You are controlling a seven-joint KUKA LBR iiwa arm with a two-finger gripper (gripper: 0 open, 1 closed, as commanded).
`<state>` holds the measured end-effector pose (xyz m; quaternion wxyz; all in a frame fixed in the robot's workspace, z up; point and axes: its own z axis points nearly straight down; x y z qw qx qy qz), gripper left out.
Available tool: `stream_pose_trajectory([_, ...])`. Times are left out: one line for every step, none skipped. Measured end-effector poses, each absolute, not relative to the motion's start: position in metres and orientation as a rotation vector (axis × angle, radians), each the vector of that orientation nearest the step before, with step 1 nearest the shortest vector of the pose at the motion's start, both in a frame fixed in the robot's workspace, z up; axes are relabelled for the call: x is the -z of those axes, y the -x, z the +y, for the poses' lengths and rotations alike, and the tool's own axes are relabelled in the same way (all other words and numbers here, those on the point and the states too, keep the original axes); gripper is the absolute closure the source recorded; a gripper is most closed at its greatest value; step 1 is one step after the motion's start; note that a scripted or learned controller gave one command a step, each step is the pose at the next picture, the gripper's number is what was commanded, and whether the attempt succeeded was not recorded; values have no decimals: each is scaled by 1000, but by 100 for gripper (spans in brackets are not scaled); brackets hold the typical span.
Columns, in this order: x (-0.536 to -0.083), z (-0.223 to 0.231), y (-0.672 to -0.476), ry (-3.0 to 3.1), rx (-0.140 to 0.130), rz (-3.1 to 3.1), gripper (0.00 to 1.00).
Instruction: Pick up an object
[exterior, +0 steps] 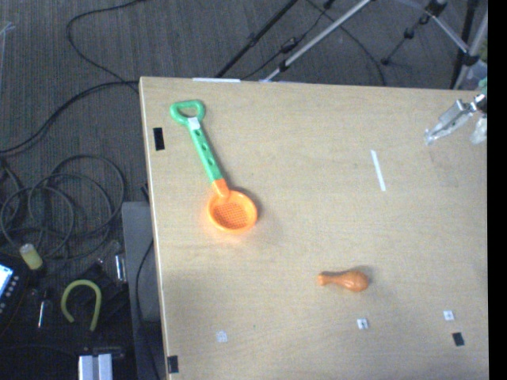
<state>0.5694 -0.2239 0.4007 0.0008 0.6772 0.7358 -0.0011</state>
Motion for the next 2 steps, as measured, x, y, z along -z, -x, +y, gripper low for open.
stream_pose_trajectory([-410,-223,-570,-2125,6,2311,100])
stream_pose_trajectory([-424,-171,-554,-2155,0,2286,100])
